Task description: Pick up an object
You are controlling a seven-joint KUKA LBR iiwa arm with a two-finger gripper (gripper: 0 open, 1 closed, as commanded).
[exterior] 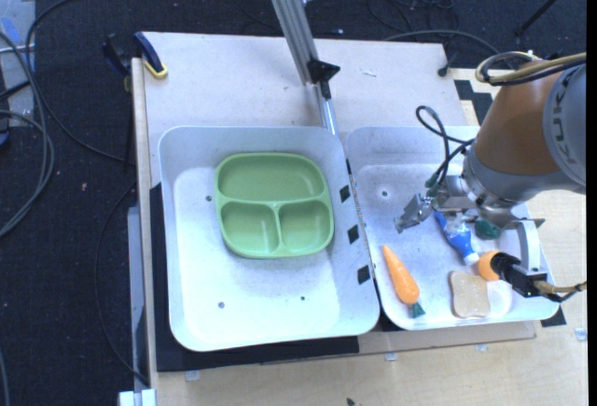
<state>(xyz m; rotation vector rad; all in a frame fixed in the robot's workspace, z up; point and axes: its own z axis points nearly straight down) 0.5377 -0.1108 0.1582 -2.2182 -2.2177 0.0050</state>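
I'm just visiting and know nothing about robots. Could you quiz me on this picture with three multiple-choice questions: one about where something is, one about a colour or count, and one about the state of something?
1. Where does the green divided plate sit?
A. In the left bin
B. In the right bin
C. On the floor

2. What colour is the toy carrot?
A. Purple
B. Orange
C. White

3. How does the plate stand?
A. Upside down
B. On edge against the wall
C. Flat, open side up

Answers:
1. A, the plate lies inside the left bin, apart from the gripper.
2. B, its body is orange with a small green tip.
3. C, its three hollow compartments face the camera.
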